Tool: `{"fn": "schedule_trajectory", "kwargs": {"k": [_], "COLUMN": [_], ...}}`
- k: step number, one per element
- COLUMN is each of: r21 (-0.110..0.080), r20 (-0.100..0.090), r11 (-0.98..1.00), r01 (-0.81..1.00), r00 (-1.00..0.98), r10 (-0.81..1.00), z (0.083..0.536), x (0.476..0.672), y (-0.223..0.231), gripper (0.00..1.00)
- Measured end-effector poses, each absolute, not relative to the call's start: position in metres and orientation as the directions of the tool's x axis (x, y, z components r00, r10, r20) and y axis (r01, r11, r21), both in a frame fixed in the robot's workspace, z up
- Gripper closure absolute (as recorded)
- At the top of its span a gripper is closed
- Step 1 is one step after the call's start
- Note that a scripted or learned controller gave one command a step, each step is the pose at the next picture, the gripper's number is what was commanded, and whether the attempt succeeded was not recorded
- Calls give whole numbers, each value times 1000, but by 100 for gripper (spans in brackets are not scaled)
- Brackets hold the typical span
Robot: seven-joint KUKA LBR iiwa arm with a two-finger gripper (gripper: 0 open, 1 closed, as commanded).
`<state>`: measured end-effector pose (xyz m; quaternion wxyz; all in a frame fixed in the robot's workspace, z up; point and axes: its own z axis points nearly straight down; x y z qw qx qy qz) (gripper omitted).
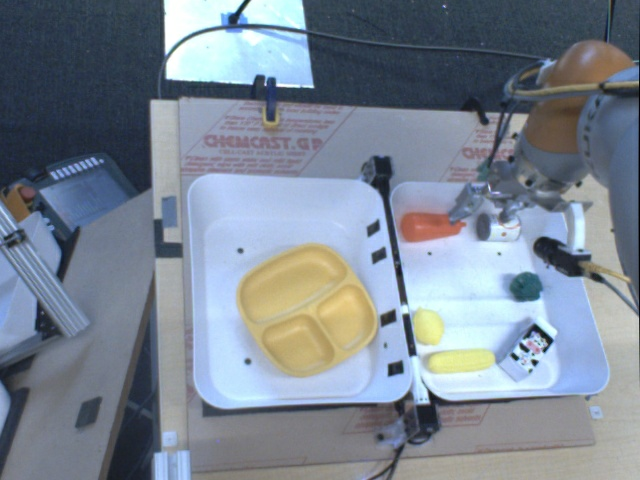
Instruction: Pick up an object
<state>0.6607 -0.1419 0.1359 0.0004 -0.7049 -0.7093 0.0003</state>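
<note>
Hand (480,211) hovers at twelve o'clock in the right bin (590,358), fingers spread and pinching nothing, just beside the orange carrot (432,227). Closing off-centre could nudge the tapered carrot toward nine o'clock, leaving an empty grasp.

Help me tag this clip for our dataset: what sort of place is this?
Most likely a robotics lab bench set up for grasping trials: two white bins side by side on cardboard, toy-like items such as a yellow divided tray and an orange carrot, and a robot arm reaching in.
</note>
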Motion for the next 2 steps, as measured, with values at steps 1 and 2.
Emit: {"fn": "schedule_trajectory", "kwargs": {"k": [1,2], "r21": [16,19], "r20": [-4,-6], "r11": [6,8], "r01": [1000,1000], "r00": [-6,-8], "r10": [1000,1000], "z": [125,135], "x": [665,666], "y": [-143,-144], "gripper": [0,100]}}
